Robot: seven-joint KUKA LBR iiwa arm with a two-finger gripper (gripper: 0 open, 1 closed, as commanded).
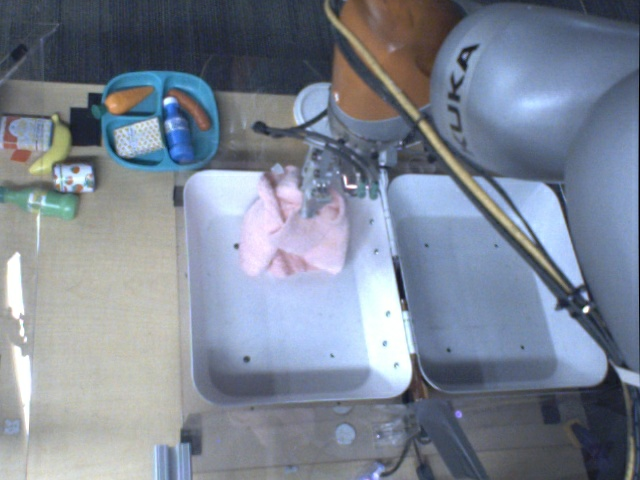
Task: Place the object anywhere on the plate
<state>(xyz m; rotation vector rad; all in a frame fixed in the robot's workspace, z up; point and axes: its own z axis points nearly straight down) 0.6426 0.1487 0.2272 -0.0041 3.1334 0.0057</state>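
right bin (500, 368): white, shallow, bare floor, nearest the arm side.
left bin (290, 368): white, touches the right bin along its long edge; near half bare.
cloth (290, 238): pink, crumpled, lies in the far half of the left bin, toward the edge shared with the right bin. Not on any plate.
gripper (325, 193): points down over the cloth's far right corner, tip at the cloth surface. Finger spread: can't tell, metal parts blur against the fabric. Can't tell if any cloth is pinched.
arm (480, 78): grey with orange band, comes in from the right, covers the far right corner of the scene.
tray (205, 108): blue, divided, on the bench beyond the left bin, holds toy food and a small blue bottle (178, 128).
bench left edge: banana (55, 146), small can (75, 177), green bottle (45, 203) lying flat.
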